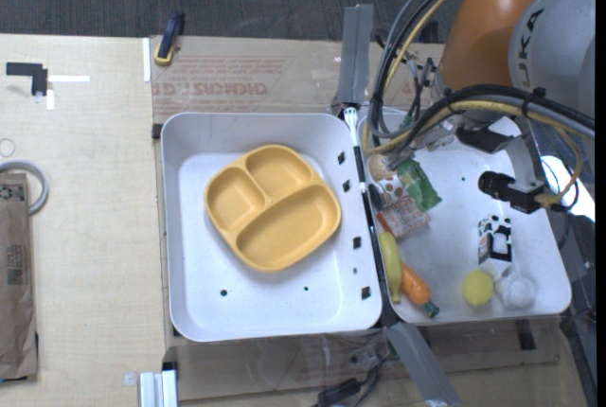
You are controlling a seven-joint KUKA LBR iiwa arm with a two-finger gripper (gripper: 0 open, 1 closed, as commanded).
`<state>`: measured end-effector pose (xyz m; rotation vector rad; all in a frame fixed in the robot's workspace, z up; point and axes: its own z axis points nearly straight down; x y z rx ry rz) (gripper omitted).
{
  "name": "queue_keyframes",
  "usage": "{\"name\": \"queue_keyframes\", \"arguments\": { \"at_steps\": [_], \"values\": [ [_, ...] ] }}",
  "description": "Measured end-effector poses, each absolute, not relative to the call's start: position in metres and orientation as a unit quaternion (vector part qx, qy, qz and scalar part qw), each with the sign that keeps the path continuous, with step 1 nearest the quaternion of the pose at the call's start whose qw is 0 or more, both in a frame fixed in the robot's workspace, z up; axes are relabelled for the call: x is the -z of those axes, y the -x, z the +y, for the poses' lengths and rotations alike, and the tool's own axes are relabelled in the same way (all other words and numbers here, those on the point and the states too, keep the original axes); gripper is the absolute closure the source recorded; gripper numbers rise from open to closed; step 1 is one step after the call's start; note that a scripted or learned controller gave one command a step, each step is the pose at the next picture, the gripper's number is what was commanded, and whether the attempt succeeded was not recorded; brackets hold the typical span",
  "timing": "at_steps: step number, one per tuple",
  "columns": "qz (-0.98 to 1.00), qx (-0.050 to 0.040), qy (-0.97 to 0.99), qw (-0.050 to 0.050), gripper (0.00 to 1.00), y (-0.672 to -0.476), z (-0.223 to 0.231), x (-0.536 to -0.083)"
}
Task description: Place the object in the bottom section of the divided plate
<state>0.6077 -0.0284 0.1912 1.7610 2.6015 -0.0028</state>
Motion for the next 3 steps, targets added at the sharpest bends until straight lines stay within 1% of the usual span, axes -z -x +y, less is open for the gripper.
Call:
{"name": "queue_keyframes", "arguments": {
  "at_steps": [1, 2, 3],
  "values": [
    [0.773, 0.0012, -0.634, 0.001, 1.0, -0.628, 0.005, -0.228],
    [0.717, 0.0018, -0.697, 0.001, 1.0, -0.659, 0.008, -0.232],
    [0.659, 0.0018, -0.753, 0.0, 1.0, -0.656, -0.087, -0.287]
  ]
}}
